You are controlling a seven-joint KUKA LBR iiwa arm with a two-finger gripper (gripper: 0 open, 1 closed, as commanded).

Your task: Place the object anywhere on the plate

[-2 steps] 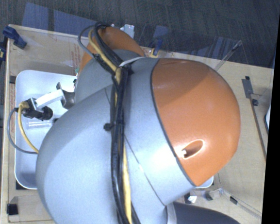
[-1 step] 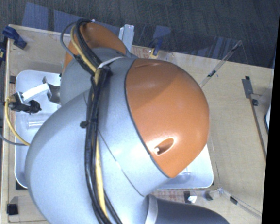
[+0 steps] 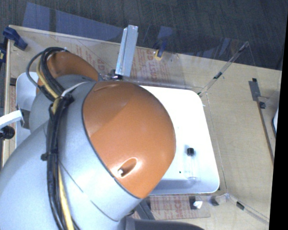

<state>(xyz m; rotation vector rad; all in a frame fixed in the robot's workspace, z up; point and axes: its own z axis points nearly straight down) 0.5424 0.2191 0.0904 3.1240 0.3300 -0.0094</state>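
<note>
Bench (image 3: 241,145) of pale wood; the arm (image 3: 126,140) bulks over the white bin (image 3: 185,103). Probable task thing: a small dark object (image 3: 190,151) near the bin's right wall. Gripper state: cannot tell. Advice: descend square over it, close gently, confirm the hold before lifting.

The big grey and orange arm (image 3: 115,154) stands in front of most of the bench, and its lower part runs off the bottom and left edges. It hides most of the right white bin (image 3: 201,142). Of the left white bin (image 3: 22,89), just a strip at the far left peeks out. A tiny dark thing (image 3: 190,151) lies in the right bin, too small to tell what it is. Just below it sits a pale, see-through thing (image 3: 189,167), too faint to make out.
</note>
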